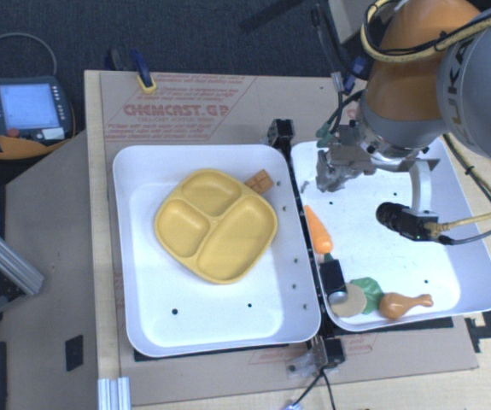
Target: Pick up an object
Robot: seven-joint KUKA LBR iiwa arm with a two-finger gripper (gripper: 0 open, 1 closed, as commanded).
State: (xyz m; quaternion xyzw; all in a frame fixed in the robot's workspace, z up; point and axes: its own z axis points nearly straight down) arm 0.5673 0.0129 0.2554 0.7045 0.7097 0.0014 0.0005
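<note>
My jaws (337, 174) hang over the right bin's (476, 272) far-left corner — spread or pressed, I cannot tell. Carrot (317, 229) lies just nearward along the left wall — long axis parallel to it.

You see, left of the gripper (341, 171): yellow sectioned plate (216, 225), brown block (259, 181), white bin (134, 254). Below it: orange carrot (317, 228), green piece (370, 287), tan drumstick (402, 302), black item (331, 274).
</note>
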